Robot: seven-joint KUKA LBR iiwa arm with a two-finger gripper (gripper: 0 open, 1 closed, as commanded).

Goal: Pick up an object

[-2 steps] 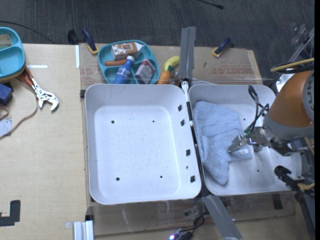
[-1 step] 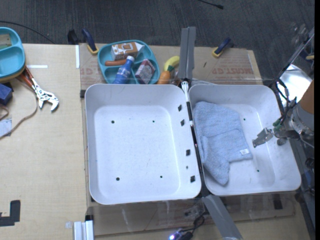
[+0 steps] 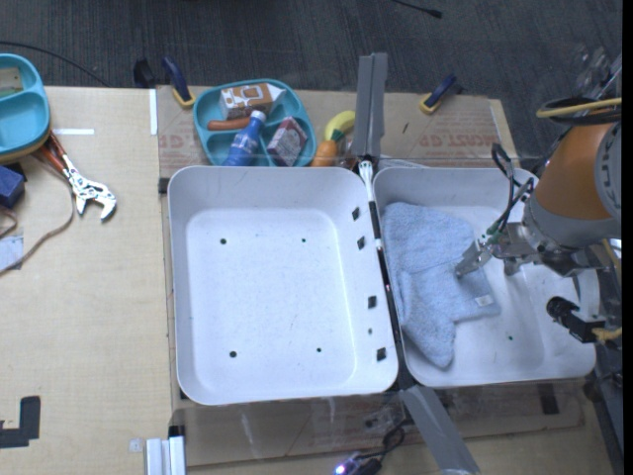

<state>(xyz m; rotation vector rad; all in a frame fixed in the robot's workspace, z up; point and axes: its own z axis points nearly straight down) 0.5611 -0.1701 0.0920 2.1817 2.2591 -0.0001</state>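
Blue-grey towel (image 3: 427, 275) sprawls in the right bin (image 3: 524, 354), long axis running from far edge to near, narrowing nearward. Gripper (image 3: 473, 262) sits at its right edge; can't tell the jaws' state.

End effector (image 3: 473, 262) seemingly touching blue towel (image 3: 427, 275) in right bin (image 3: 524, 349)

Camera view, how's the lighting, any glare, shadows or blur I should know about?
Camera view: even, soft light; the two shallow white bins look bright without blown glare; the crumpled light-blue towel shows gentle fold shading; the two-finger gripper is small and slightly soft, so its fingers are hard to read; the image edges look mildly bowed.
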